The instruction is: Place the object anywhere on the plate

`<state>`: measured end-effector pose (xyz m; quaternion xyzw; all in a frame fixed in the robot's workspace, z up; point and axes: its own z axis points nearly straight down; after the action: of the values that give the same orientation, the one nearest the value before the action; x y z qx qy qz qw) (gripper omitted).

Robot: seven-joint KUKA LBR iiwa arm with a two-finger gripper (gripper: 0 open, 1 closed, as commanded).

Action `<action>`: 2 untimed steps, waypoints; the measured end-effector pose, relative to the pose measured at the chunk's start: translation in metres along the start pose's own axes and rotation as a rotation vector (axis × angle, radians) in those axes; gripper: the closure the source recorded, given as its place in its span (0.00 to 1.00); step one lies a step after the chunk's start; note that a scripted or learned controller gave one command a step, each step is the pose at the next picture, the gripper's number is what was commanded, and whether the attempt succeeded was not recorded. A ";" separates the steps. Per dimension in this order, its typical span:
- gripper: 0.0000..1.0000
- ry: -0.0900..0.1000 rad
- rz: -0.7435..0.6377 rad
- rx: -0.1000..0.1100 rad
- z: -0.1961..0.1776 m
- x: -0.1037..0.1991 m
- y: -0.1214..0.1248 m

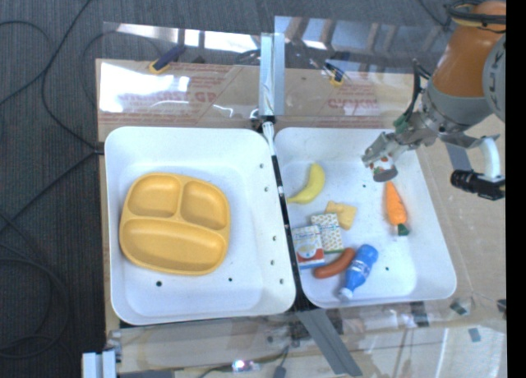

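One yellow three-compartment plastic plate point(174, 223) sat far left of the jaws; six toy foods below-left; jaw gap unreadable, gripper point(380, 159) blurred.

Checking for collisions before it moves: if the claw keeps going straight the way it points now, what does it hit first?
The claw points down and leftward into the right bin. It would probably meet the bin's bare white floor first, above the carrot; depth is unclear.

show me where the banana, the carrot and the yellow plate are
banana point(307, 184), camera view, middle of its curve.
carrot point(395, 204), camera view, orange body.
yellow plate point(174, 246), camera view, its large front compartment.
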<state>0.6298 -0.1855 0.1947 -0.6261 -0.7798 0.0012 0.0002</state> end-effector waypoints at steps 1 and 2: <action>1.00 0.001 0.185 0.001 -0.032 -0.009 -0.045; 1.00 0.003 0.259 0.004 0.040 0.088 -0.083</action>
<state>0.5301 -0.1180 0.1549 -0.7215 -0.6924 0.0018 0.0028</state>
